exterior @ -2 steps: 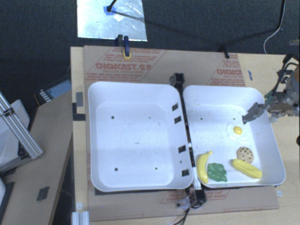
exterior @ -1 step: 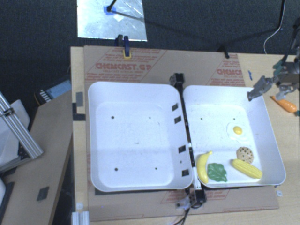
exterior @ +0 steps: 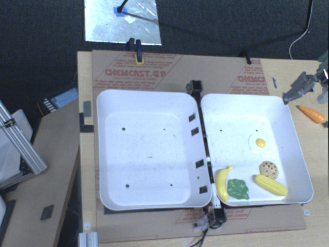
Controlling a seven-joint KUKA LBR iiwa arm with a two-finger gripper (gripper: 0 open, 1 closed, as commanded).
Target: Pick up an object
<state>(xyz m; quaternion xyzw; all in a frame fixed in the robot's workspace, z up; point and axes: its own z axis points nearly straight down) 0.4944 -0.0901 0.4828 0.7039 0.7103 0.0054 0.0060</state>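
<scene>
My gripper [exterior: 297, 90] sits at the far right of the scene, beyond the far right corner of the right bin [exterior: 288, 133] and outside its wall; I cannot tell its state from here. Just near of it, on the bench and outside the bin, lies an orange carrot [exterior: 312, 114].

Everything else to pick lies in the right bin, well apart from my gripper and toward the near side. A fried egg [exterior: 260, 143], white with a yellow yolk, rests close to the right wall about midway. Near of it is a round tan cookie [exterior: 268, 169] with dark specks. Touching or just beside the cookie on its near side lies a yellow corn cob [exterior: 271, 185], slanted. At the bin's near left corner a yellow banana [exterior: 222, 183] curves along the wall, with a green leafy piece [exterior: 238, 189] just beside it on the right.

The brown board [exterior: 154, 68] under the bins carries red lettering, "CHEMCAST GP".
</scene>
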